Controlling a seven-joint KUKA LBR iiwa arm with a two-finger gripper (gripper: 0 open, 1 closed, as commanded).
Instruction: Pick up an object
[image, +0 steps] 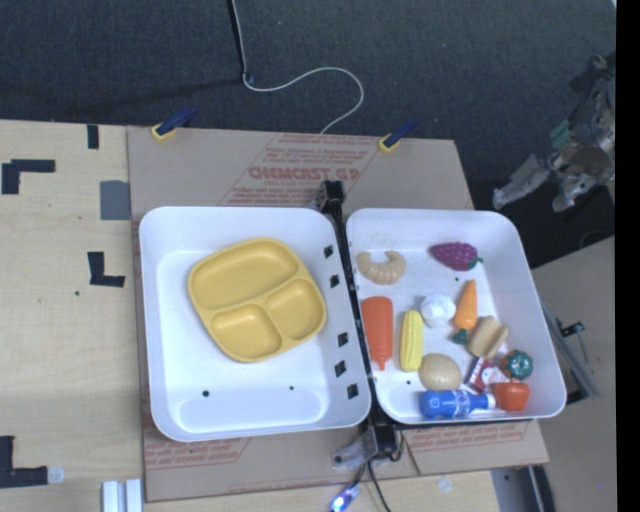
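The right bin (520, 250) holds several toy foods: a croissant (383, 266), purple grapes (455, 255), a long orange carrot (378, 330), a corn cob (411, 340), a small carrot (466, 305), a potato (440, 372), a blue bottle (455, 403) and a red tomato (512, 396). My gripper (565, 165) hangs outside the bins, beyond the right bin's far right corner, over the dark floor. It is well away from every object and nothing shows in it.
The left bin (170, 300) holds a yellow divided plate (258, 298). A bread roll (487, 337), a white lump (436, 310) and a green ball (517, 364) crowd the right bin's near right side. A white cable (300, 80) loops behind the bins.
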